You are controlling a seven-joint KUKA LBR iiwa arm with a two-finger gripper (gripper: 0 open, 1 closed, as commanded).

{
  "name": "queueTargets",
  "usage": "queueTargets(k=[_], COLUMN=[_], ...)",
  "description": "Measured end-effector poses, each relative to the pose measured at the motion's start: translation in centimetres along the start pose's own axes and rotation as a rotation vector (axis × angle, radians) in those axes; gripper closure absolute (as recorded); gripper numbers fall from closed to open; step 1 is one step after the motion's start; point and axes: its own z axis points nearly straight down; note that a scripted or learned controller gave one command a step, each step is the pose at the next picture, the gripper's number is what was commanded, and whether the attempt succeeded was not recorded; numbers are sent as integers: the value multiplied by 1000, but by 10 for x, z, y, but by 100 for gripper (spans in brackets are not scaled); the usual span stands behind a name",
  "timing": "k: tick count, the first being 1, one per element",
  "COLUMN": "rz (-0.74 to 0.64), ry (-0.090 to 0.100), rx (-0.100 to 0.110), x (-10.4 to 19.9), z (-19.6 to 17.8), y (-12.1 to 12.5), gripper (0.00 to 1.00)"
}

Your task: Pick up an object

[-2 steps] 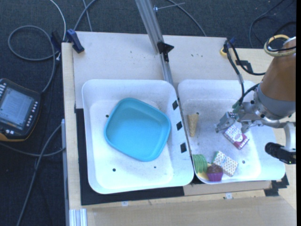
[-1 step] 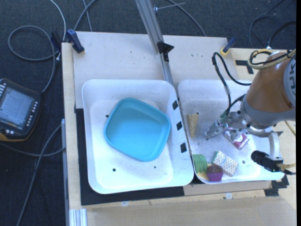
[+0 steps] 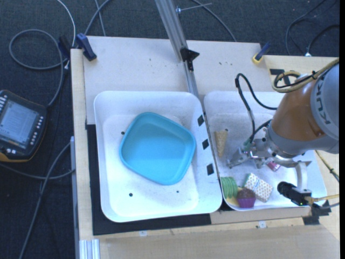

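Note:
My gripper [image 3: 241, 156] hangs low over the middle of the right bin [image 3: 232, 106], below the orange-banded arm. A tan ice-cream cone [image 3: 221, 141] lies just to its left, near the bin's left wall. Toward the bin's front edge sit a green ridged piece [image 3: 229, 185], a purple piece [image 3: 246, 199] and a white block with a checked pattern [image 3: 259, 187]. A small pink object [image 3: 274, 166] peeks out under the wrist on the right. Nothing shows in the gripper's grasp.
The left bin [image 3: 108, 112] holds a large blue square plate [image 3: 157, 148]. A slanted metal rail [image 3: 172, 26] runs down between the two bins. Black cables [image 3: 245, 99] loop over the right bin. A teach pendant [image 3: 19, 124] lies off the bench at the left.

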Motion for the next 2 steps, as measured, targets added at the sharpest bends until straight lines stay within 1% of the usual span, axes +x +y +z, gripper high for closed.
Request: queueTargets(k=[1, 2], rz=[-1, 0], ry=[-1, -2], rx=[-6, -9], x=[0, -10], z=[-13, -66], y=[1, 5], gripper=[100, 100])
